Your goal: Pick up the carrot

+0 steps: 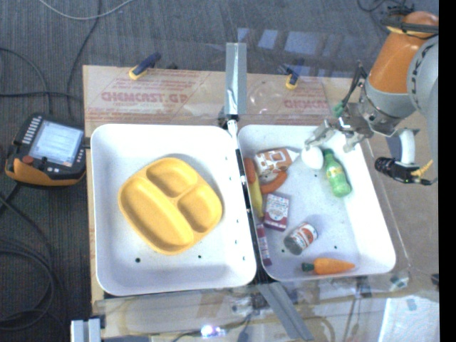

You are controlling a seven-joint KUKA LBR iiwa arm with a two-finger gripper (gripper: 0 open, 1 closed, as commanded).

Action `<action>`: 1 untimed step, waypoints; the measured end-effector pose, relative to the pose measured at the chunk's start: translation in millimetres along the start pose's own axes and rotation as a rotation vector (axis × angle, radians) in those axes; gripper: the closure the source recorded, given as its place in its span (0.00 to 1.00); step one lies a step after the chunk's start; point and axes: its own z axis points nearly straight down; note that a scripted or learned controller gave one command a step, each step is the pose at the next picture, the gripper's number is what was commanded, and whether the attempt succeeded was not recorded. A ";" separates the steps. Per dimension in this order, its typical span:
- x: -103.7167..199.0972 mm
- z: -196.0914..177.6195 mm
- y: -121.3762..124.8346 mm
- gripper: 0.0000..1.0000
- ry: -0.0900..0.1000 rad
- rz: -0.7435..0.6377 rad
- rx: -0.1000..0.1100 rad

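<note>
Carrot [329, 266] lay untouched at the near edge of the right bin [381, 237], close to its front wall, beside a small can [301, 238]. At the bin's far end the pincer [333, 135] hung spread open and empty above a green bottle [336, 174], so the pick looked not yet begun. Open floor lay between them; the wall crowded the carrot's near side.

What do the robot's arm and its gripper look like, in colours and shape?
The arm is rounded and grey, with a broad orange band above the wrist. The gripper is a small assembly of pale metal parts, with thin green wiring at its side. A black cable with orange ends hangs nearby.
</note>
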 end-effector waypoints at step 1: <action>50.1 57.9 20.0 0.00 -0.009 -0.190 -0.022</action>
